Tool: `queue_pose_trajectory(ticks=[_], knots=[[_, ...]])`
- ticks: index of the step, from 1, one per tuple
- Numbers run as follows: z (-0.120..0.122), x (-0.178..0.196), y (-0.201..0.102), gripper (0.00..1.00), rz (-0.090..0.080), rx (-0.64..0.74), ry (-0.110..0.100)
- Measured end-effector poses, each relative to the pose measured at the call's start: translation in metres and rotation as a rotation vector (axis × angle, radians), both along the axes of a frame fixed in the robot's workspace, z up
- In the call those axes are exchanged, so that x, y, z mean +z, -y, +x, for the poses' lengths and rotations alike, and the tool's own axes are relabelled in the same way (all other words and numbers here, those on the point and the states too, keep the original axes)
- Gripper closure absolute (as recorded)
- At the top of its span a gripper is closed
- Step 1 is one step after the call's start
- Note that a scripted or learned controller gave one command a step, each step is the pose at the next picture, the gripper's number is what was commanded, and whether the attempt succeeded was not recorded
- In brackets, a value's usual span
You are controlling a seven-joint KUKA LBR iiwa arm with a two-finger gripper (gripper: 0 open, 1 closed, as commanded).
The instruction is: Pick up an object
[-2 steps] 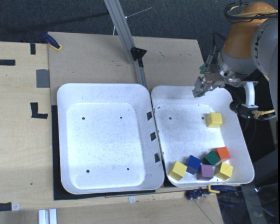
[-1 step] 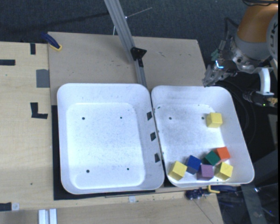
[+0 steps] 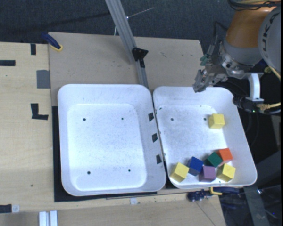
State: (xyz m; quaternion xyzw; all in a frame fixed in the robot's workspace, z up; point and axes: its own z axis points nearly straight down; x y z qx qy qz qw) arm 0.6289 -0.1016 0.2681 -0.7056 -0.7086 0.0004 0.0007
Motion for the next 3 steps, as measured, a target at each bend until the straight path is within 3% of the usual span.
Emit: queue_pose_trajectory(ticks=[3], knots=[[-0.088, -0.005, -0.152, 1.00, 0.001, 0.003, -0.002]])
